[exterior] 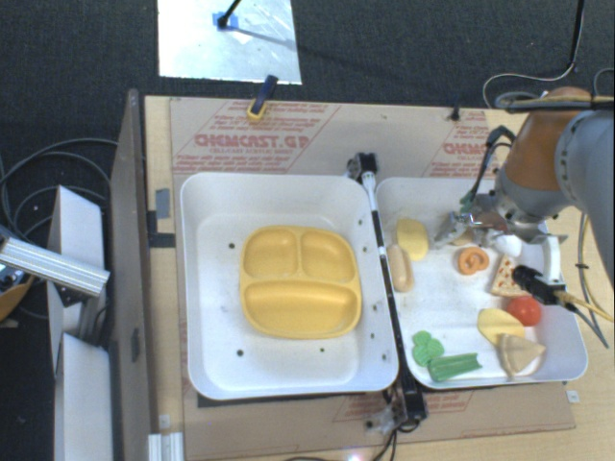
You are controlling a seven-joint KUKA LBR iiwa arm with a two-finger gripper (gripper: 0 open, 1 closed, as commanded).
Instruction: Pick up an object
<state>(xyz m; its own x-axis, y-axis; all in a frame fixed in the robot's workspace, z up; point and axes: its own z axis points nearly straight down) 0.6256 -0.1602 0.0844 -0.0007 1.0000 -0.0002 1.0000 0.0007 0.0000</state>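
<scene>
Nothing is lifted yet: pincer point(478, 225) hovers low in the right white bin point(577, 353), beside the orange ridged plastic ring point(471, 260); whether it grips anything I cannot tell.

Yellow tray point(300, 282), seemingly orange pretzel point(471, 260)

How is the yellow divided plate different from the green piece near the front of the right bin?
The yellow plate is large and rounded, with three compartments; the green piece is small, thin and long. The plate lies alone in the left bin; the green piece lies among other toy foods in the right bin. Both lie flat, apart from the gripper.
</scene>
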